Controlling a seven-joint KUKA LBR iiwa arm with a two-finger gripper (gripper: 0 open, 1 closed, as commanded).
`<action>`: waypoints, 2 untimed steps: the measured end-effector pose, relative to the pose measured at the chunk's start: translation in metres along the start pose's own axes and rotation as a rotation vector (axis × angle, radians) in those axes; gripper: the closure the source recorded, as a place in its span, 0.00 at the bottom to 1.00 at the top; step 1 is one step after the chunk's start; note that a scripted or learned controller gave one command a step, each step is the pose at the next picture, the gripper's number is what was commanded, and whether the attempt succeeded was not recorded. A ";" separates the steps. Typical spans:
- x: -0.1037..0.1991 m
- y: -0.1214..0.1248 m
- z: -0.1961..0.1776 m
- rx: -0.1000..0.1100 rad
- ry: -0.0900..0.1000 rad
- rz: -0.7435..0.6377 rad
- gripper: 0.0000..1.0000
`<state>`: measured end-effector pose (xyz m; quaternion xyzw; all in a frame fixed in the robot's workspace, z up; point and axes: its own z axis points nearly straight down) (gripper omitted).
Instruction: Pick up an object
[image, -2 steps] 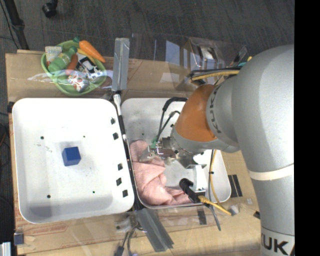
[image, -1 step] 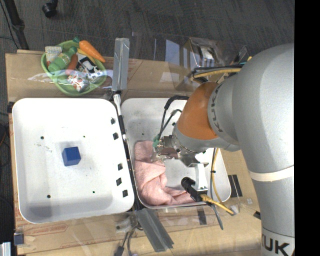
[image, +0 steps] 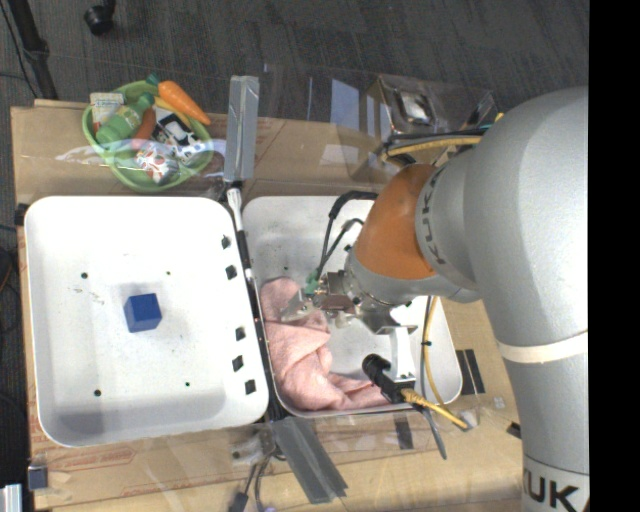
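Claw: the gripper (image: 318, 300) is down on the crumpled pink cloth (image: 300, 362), centre frame (finger state: cannot tell)
Risk: soft folds may slip free

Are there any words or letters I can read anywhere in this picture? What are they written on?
"KUKA", in black letters running sideways, on the orange band of the grey arm.
"KUK", the start of the same name, cut off by the bottom edge, low on the arm's grey base.
The packets in the green bowl carry print, but it is too small and blurred to read.
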<state>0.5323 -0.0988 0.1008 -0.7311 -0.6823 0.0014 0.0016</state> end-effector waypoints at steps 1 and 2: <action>0.001 0.022 0.009 -0.002 0.001 -0.047 0.00; -0.058 0.044 0.008 -0.002 0.000 -0.103 0.00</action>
